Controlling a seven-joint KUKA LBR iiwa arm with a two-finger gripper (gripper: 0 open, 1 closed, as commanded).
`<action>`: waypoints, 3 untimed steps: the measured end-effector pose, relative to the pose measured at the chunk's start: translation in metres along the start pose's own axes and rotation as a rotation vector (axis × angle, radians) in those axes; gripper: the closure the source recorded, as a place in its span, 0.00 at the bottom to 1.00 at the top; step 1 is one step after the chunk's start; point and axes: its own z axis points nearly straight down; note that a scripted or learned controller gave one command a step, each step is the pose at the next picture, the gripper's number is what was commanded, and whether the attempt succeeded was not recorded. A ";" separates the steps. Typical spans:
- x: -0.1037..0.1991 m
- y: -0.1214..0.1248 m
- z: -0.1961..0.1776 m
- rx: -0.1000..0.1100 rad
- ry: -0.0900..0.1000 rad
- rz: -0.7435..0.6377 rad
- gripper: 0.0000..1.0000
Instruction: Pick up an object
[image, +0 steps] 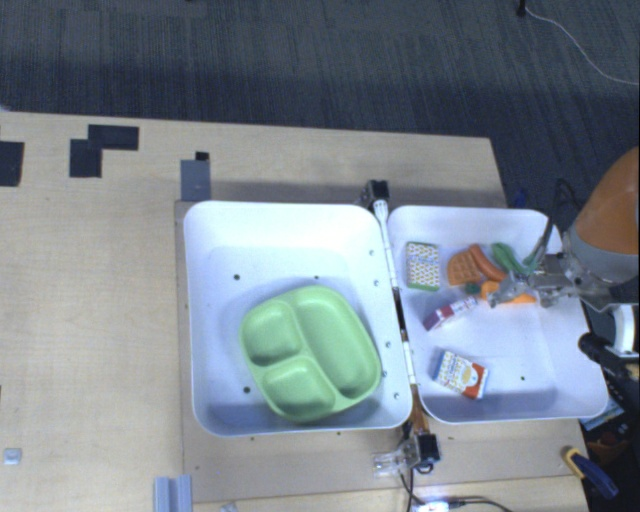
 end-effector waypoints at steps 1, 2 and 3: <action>0.001 0.002 -0.011 -0.005 -0.001 -0.003 1.00; 0.001 0.002 -0.011 -0.004 0.000 -0.003 0.00; 0.002 0.003 -0.022 -0.009 0.000 -0.006 1.00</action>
